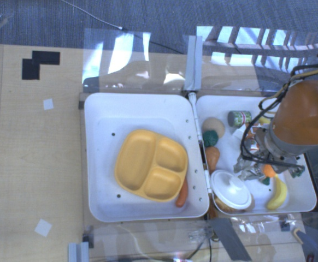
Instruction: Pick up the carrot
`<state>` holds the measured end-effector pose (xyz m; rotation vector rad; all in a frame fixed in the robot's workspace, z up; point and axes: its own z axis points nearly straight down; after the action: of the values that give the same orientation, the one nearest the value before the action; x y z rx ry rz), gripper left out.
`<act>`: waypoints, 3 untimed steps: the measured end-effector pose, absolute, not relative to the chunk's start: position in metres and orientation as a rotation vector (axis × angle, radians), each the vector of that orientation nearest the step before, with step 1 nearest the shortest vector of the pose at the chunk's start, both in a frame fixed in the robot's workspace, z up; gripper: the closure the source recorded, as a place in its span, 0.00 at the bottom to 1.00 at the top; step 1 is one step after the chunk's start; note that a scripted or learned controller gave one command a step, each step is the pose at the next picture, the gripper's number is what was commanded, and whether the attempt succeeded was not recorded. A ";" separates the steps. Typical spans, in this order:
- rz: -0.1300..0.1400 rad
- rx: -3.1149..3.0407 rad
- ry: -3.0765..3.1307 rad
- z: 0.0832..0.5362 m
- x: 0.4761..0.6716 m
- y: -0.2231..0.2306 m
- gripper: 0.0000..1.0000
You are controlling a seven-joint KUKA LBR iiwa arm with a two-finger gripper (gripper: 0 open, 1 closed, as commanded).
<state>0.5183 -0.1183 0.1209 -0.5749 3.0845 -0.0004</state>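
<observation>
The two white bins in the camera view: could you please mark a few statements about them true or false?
1. The yellow divided plastic plate lies in the left white bin. True.
2. The yellow banana lies in the left bin. False: it lies in the right white bin.
3. The orange carrot is in the right bin, beside the divider. True.
4. The small green can stands on the plate. False: it lies in the right bin.
5. The hand hovers over the left bin. False: over the right.
</observation>
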 end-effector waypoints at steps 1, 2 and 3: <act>-0.004 -0.877 3.011 0.100 0.506 -0.175 1.00; -0.011 -0.701 3.047 0.202 0.509 -0.157 1.00; -0.001 -0.064 3.129 0.219 0.508 -0.122 1.00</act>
<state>0.5080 -0.1220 0.2188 -0.0645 3.1294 -0.0014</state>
